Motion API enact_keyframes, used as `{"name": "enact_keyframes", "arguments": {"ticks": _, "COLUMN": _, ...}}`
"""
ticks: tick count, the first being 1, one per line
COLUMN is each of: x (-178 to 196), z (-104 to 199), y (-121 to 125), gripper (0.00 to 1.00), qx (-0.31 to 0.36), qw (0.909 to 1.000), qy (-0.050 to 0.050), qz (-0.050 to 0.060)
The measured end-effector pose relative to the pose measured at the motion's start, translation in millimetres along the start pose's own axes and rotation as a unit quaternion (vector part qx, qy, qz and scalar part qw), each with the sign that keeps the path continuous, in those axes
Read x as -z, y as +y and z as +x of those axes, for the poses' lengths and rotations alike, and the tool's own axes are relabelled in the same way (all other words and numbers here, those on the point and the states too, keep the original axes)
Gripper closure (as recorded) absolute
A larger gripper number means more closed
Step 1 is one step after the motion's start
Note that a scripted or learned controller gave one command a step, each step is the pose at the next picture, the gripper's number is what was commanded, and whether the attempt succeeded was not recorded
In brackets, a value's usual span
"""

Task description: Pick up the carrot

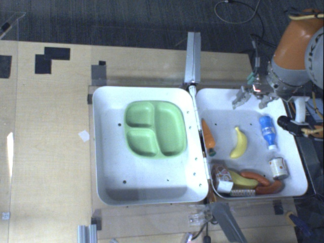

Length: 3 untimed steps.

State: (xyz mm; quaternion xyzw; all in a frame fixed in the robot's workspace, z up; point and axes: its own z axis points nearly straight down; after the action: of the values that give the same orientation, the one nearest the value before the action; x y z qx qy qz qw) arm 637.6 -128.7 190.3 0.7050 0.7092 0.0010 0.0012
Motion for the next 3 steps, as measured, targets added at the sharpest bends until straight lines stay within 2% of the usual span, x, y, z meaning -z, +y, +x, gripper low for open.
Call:
{"name": "enact_keyframes", "arguments": {"ticks": 1, "x": -92.2, "z": 39.7, "y": -1.0, "gripper": 0.00, "qx": -0.112, "qw": 0.9937, "qy": 0.001, "qz": 0.000}}
{"name": "enact_keyframes", "arguments": {"ticks": 2, "x": -3.5, "z": 67.9, "y": 29.4, "gripper": 0.00, "qx": -0.024, "qw": 0.9997, "qy": 0.000, "qz": -0.002}}
{"name": "enact_keyframes", "arguments": {"ticks": 3, "x": -102.8, "z": 18.0, "y": 33.1, "gripper": 0.00, "qx": -0.055, "qw": 0.9985, "qy": 0.000, "qz": -0.002}}
